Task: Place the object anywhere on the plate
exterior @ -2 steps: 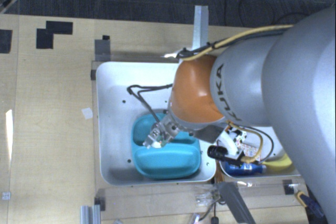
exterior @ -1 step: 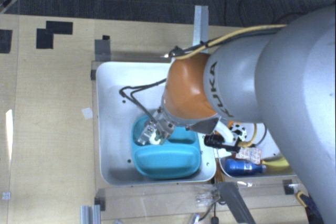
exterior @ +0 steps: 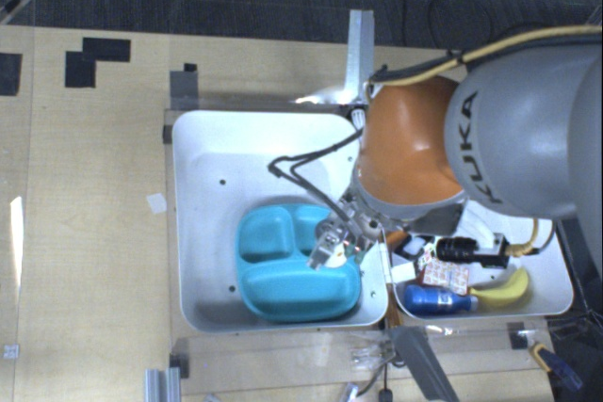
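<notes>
A blue divided plate lies in the left white bin, towards its front right corner. My gripper hangs over the plate's right edge, by the small upper compartment. The grey arm with its orange band reaches in from the right and hides the rear of the right bin. I cannot make out any object between the gripper's tips; a tiny green and orange speck shows just beside them.
In the right bin lie a banana, a blue can, a red-and-white patterned packet and a small orange item. A black cable loops over the left bin's back.
</notes>
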Controlling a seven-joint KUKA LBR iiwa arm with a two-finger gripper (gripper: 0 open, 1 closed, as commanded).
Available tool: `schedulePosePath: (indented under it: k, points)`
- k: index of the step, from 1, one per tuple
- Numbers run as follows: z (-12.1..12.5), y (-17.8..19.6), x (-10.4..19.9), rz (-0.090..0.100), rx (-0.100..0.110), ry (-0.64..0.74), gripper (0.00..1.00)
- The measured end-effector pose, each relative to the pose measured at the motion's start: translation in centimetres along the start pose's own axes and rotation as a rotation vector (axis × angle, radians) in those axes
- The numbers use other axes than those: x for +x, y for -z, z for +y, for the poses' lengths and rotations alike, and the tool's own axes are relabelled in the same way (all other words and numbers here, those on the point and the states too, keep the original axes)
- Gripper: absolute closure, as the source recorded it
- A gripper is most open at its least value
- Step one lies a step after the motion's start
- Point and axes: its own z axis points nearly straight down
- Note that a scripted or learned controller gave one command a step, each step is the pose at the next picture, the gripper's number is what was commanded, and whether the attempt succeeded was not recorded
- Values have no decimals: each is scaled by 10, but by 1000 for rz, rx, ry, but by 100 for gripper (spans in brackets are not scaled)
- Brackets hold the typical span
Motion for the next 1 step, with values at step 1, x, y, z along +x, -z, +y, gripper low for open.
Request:
schedulePosePath:
  k: [1]
  points:
    - [-34, -1, -21, 1, 2, -149, 100]
